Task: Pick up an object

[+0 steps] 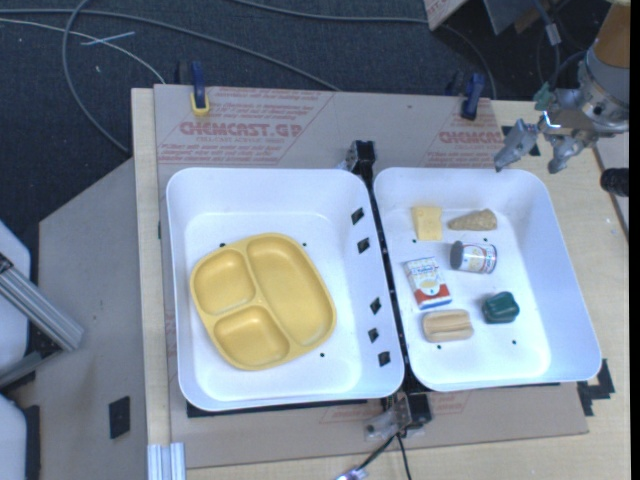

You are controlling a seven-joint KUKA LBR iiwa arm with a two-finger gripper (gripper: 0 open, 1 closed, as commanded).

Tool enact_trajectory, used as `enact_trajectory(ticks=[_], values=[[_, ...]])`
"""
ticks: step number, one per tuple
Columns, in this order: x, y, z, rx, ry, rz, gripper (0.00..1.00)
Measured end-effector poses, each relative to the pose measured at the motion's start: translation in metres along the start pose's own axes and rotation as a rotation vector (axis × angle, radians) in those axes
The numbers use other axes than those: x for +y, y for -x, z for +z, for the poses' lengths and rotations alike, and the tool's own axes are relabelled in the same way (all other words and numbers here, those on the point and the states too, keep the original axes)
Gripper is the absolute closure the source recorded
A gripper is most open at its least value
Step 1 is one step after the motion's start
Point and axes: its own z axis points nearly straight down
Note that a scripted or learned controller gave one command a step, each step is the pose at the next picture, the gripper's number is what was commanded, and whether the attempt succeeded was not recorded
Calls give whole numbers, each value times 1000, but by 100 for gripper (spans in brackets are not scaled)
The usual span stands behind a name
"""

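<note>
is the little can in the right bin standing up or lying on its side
On its side. The can shows its long silver wall from above, round end facing left, on the right bin floor.

Bright, even overhead light; white bins (200, 348) nearly glare; shadows soft; focus slightly soft throughout.

Yellow tray (262, 301), white bins (190, 268), green block (500, 308).

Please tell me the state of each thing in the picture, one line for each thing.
claw: open, holding nothing, above far rim of right bin
yellow tray: flat in left bin, nothing in its compartments
can: on its side
cheese slice: flat
small carton: lying flat
hot dog bun: lying flat
green block: resting on the bin floor
</note>
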Motion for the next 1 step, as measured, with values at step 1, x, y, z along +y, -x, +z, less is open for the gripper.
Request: enact_trajectory(ticks=[1], values=[[2,-1,-9,-3,14,-3,0]])
